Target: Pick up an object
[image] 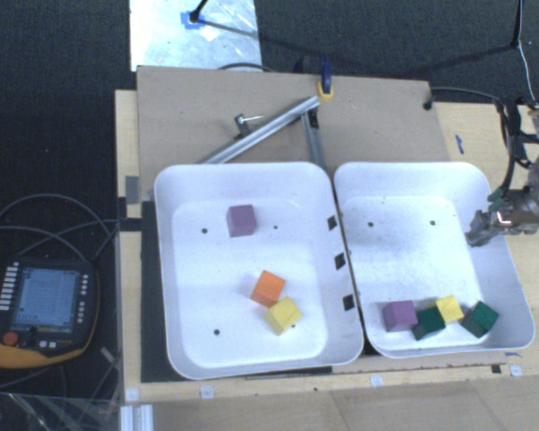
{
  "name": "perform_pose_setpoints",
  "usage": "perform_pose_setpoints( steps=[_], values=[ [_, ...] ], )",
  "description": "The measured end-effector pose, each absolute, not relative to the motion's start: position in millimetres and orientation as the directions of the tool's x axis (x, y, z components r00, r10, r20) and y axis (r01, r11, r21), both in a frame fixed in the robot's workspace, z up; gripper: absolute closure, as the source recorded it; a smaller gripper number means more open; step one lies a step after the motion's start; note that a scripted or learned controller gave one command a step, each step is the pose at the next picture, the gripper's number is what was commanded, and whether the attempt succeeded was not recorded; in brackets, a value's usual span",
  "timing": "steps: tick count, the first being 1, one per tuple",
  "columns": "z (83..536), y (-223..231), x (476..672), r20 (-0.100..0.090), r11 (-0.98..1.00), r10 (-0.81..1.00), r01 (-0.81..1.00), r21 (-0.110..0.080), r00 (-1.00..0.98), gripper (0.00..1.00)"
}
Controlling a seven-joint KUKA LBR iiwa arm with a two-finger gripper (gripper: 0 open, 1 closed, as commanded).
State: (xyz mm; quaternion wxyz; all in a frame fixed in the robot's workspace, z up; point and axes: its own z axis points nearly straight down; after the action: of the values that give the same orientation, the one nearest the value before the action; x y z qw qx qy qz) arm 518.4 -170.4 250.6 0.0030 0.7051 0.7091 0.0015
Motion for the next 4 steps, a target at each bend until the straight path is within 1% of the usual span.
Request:
perform_pose_setpoints(
  steps=[2, 4],
  values=[
    [232, -73, 536.6, 0.002, 0.010, 1.000, 1.000, 0.001, -0.010, 1.00],
    [250, 29, 564.0, 0.003, 0.012, 1.000, 1.000, 0.004, -0.012, 1.00]
  ],
)
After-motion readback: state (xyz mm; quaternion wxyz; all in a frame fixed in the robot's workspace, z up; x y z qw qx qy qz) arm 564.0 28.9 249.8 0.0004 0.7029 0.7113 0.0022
